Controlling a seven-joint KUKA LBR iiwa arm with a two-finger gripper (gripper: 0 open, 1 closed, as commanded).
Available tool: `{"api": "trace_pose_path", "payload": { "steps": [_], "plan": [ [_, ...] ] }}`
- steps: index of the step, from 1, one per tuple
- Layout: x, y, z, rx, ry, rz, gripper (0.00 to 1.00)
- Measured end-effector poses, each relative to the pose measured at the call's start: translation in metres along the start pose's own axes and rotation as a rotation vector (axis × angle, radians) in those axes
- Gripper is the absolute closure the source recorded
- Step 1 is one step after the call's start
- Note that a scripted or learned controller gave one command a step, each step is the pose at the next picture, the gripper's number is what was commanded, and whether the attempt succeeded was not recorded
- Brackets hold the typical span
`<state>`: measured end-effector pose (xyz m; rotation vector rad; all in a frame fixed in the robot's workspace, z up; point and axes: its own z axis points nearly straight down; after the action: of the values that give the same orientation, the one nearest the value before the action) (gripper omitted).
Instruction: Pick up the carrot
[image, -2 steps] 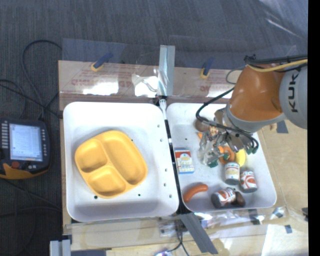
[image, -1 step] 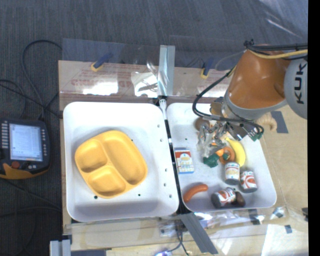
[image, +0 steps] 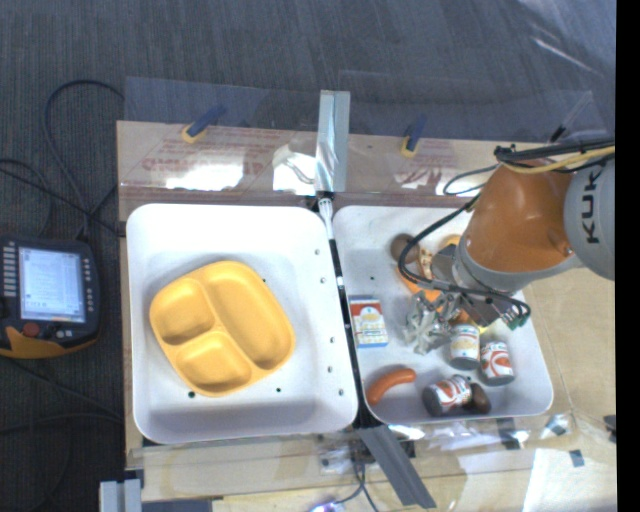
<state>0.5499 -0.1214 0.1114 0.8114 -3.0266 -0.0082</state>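
Your end effector (image: 432, 325) hangs low in the right bin (image: 540, 400); can't tell its state. The carrot (image: 435, 292) looks mostly hidden under the wrist, near the cans (image: 480, 355). Risk: you grab clutter or nudge the sausage (image: 389, 382) instead.

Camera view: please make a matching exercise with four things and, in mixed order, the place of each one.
Things:
1. yellow divided plate
2. sausage
3. small carton
4. gripper

Places:
A. right bin, beside the wall between the bins
B. left bin
C. over the right bin, near the cans
D. right bin, near its front edge

Pairs: 1-B, 2-D, 3-A, 4-C
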Motion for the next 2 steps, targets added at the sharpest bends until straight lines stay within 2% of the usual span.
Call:
{"api": "trace_pose_path", "payload": {
  "steps": [1,2],
  "plan": [
    [0.005,0.022,-0.111,0.013,-0.015,0.013,1.00],
    [-0.018,0.033,-0.150,0.006,-0.011,0.265,1.00]
  ]
}}
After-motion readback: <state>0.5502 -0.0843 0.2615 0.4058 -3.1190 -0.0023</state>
